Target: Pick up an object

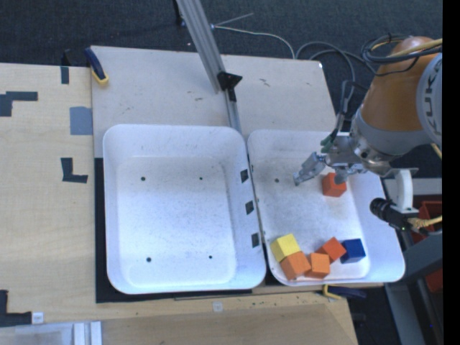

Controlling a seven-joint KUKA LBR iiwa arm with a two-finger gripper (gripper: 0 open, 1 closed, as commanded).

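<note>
Bins sit side by side on the bench, and we see the arm reaching over the right bin (374, 264). Its gripper (310, 169) hovers mid-bin with fingers spread, pinching nothing. An orange block (334, 185) lies just beside it, toward the bin's right edge. Along the near edge cluster a yellow block (284, 246), three more orange blocks (295, 265) and a blue block (353, 250). We judge the approach under way; next the jaws must straddle a block, then close. Partial lettering, "KU", shows on the arm.
</note>
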